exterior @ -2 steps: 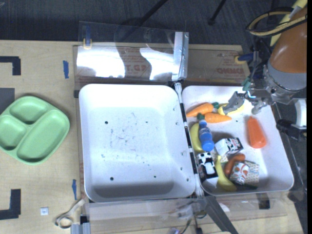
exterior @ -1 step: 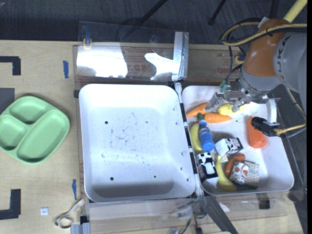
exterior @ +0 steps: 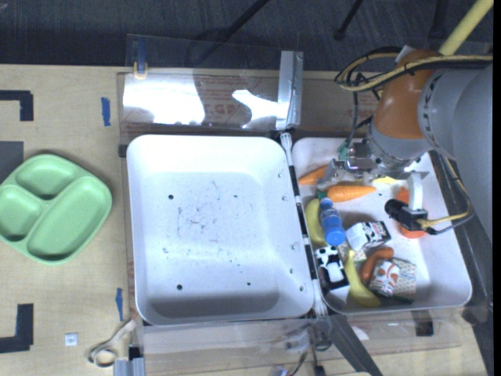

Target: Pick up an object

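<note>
The arm (exterior: 415,108) reaches in over the far end of the right bin (exterior: 458,284), and its pincer (exterior: 354,163) hangs low above the things heaped there. I cannot tell from this slanted view whether the pincer is spread or pressed together, and nothing can be seen caught in it.

Just beside and below the pincer lies a carrot (exterior: 351,192), stretched across the bin. A second orange piece (exterior: 311,175) lies against the left wall. Nearer the camera are a blue bottle (exterior: 332,224), a banana (exterior: 313,219), a small black-and-white box (exterior: 331,263) and a printed packet (exterior: 391,276), all crowded together. The left bin (exterior: 211,155) shows bare white floor, and a green divided plate (exterior: 53,207) sits well apart on the tabletop (exterior: 63,116).

This looks like the approach step, with no object lifted yet. The next move likely calls for settling straight down on one item, the carrot being nearest, and closing across its narrow width without nudging its neighbours.
</note>
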`<state>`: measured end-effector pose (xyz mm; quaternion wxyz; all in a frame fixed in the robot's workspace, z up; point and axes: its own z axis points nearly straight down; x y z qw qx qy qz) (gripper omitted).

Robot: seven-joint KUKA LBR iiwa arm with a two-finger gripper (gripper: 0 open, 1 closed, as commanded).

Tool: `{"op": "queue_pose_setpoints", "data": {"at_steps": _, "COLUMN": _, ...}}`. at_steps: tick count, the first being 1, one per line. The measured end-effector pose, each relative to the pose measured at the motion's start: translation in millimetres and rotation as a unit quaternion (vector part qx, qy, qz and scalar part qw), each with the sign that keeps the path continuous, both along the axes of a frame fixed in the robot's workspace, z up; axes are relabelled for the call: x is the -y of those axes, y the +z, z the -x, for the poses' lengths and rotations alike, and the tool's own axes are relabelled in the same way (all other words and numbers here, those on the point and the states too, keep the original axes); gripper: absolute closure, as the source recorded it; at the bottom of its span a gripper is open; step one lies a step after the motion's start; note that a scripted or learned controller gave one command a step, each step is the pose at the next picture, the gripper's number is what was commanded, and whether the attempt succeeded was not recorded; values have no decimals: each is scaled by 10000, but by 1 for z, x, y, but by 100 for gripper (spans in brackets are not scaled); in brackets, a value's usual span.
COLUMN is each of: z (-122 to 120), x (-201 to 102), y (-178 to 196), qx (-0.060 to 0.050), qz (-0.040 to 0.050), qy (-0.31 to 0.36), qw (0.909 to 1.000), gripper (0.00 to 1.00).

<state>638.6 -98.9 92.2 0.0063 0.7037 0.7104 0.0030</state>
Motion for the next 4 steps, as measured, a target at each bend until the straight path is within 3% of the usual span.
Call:
{"op": "queue_pose_setpoints", "data": {"at_steps": 1, "z": 10, "x": 4, "y": -5, "qx": -55, "qz": -33, "qy": -835, "qw": 9965, "gripper": 0}}
{"op": "queue_pose_setpoints", "data": {"at_steps": 2, "z": 87, "x": 49, "y": -5, "qx": -46, "qz": -27, "qy": -853, "qw": 9963, "gripper": 0}}
{"op": "queue_pose_setpoints", "data": {"at_steps": 3, "z": 74, "x": 75, "y": 38, "qx": -84, "qz": -125, "qy": -2960, "qw": 9551, "gripper": 0}}
{"op": "queue_pose_setpoints", "data": {"at_steps": 4, "z": 24, "x": 74, "y": 34, "qx": -57, "qz": -52, "qy": -4878, "qw": 8729, "gripper": 0}}
